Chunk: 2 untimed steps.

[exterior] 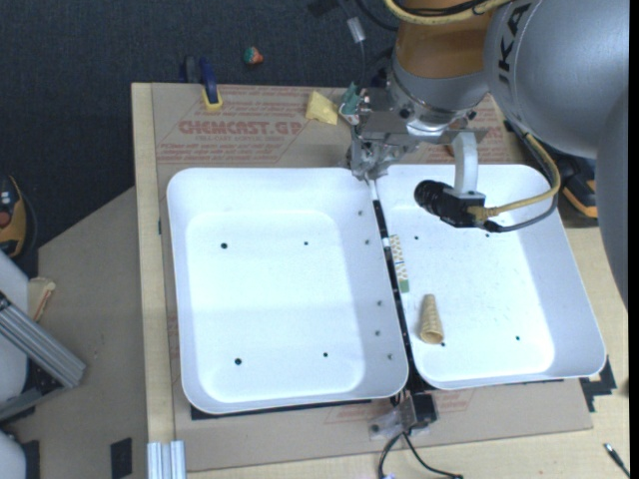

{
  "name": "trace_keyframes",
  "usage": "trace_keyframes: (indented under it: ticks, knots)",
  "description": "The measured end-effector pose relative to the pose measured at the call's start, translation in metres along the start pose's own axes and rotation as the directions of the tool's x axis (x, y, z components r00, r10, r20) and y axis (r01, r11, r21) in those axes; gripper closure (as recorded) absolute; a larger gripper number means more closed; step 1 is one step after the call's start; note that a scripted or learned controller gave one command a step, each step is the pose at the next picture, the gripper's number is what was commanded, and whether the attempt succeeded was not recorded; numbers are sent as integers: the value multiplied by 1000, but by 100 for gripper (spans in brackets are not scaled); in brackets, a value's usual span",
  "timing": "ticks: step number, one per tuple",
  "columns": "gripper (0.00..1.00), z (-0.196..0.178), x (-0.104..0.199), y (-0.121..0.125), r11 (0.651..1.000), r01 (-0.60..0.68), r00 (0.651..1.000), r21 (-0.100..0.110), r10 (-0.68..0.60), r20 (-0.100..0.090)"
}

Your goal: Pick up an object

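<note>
A small tan cone-shaped object (429, 319) lies in the right bin (539, 297), near its left wall and towards the front. My gripper (367, 164) hangs at the back of the bench, over the seam where the two bins meet, well behind the cone. I see nothing held under it. A black part with a cable (446, 204) hangs off the wrist over the back of the right bin.
The left bin (270, 297) sits beside the right one. A small patterned strip (397, 261) lies along the divider. Behind the bins, a yellow scrap (321, 109) and a blue-and-yellow clip (208, 83) rest on the cardboard. The arm's bulk covers the back right.
</note>
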<state>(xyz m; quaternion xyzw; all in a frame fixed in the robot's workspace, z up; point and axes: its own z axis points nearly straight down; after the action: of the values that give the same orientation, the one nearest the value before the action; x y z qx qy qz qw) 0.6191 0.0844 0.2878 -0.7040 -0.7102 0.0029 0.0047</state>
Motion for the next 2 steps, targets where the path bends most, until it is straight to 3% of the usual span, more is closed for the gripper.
trace_keyframes:
  ticks: [1,2]
  knots:
    - [100,-97,70,26,1000,-2,1000,-24,2,0]
    - [100,-12,145,22,1000,-1,1000,-1,1,2]
